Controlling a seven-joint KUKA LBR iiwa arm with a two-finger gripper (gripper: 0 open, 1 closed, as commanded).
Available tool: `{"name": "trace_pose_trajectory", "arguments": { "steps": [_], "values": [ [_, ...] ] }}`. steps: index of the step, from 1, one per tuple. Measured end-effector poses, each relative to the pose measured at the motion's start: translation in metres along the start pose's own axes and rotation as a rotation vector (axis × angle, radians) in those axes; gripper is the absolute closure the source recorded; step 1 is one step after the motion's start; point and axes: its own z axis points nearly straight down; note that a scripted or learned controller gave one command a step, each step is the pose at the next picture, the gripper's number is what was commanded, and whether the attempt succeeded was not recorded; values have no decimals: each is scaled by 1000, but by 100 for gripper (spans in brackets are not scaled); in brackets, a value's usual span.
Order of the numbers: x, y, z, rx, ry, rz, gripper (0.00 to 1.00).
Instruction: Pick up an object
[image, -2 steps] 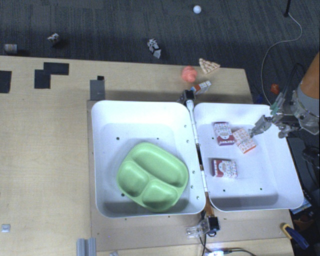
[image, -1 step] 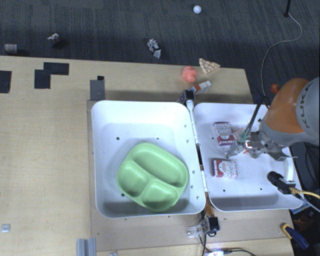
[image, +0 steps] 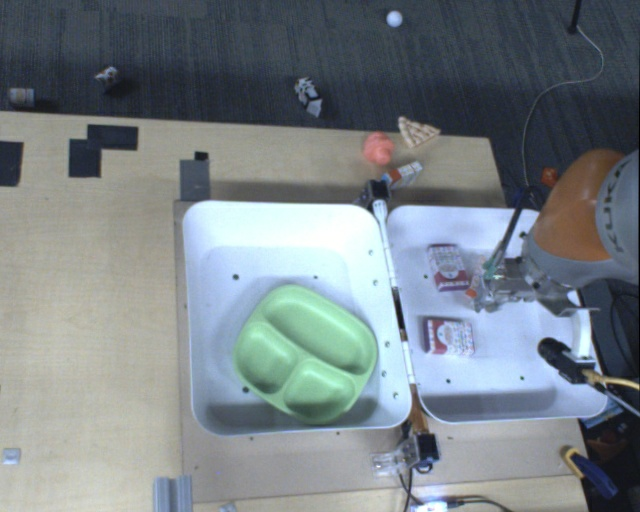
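The claw (image: 487, 290) hangs in the right bin (image: 520, 385) – grip unclear – the upper carton (image: 447, 266) just left, toward the desk's middle.

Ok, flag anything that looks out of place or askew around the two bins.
Several small things lie outside the bins: a pink ball and a wedge-shaped piece at the bench's far edge, and bits on the dark floor beyond. In the left bin, the green divided tray sits skewed to the walls.
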Motion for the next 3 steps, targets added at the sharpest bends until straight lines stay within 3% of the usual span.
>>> {"name": "trace_pose_trajectory", "arguments": {
  "steps": [1, 2, 3],
  "values": [
    [0, 0, 0, 1, 0, 0, 0],
    [29, -70, 10, 3, 0, 2, 0],
    [29, -68, -1, -3, -1, 1, 100]
  ]
}}
